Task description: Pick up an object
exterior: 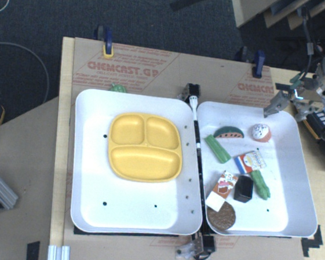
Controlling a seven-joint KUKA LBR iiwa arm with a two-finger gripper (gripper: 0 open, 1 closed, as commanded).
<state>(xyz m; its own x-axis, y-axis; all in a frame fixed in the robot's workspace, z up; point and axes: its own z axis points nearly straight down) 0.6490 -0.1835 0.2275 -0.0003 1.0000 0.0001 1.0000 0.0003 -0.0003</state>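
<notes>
The right bin point(298, 171) holds several small items: a watermelon slice toy point(229, 132), a white and red ball point(260, 131), a green stick point(217, 148), a red, white and blue packet point(250, 161), a green pickle-like piece point(260, 184), a black block point(243, 189), a small printed carton point(225, 183) and a brown disc point(222, 217). My gripper point(281, 111) hovers over the bin's far right corner, just above and to the right of the ball. Its fingers are spread open with nothing between them.
A yellow divided plate point(145, 147) lies in the left bin point(85, 193). A small green item point(119, 88) rests on the cardboard behind that bin. Blue clamps point(108, 40) point(258, 64) hold the board's far edge.
</notes>
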